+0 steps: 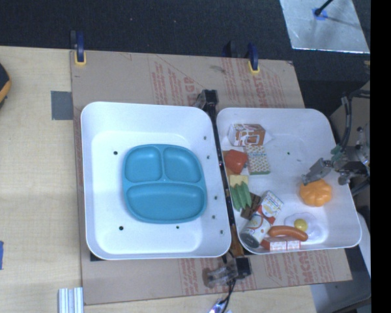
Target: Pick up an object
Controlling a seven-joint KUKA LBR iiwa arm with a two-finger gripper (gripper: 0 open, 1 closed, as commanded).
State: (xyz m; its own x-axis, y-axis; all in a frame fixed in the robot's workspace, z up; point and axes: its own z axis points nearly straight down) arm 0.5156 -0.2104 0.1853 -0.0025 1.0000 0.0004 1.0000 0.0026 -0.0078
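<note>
**Q:** What lies where on the worktop (39, 175)?

**A:** Two white bins sit side by side. The left bin (98, 194) carries a blue divided plate (163, 182). The right bin (293, 135) carries the loose items: an orange pumpkin-like toy (315, 193) near its right side, a printed packet (247, 135) at the top left, a red piece (235, 161), a green piece (240, 193), a small can (251, 229) and a sausage (286, 233) along the front edge.

**Q:** Where is the tool, and in what state?

**A:** The tool (320, 169) reaches in from the right, low over the right bin, just above and beside the orange toy. Whether its parts stand apart or together cannot be told at this size, and nothing is visibly clamped between them.

**Q:** How far along is the task?

**A:** Judged from this layout, the approach is made but no pick is done. Every item rests in its bin; gripping and lifting one, probably the orange toy, remains.
</note>
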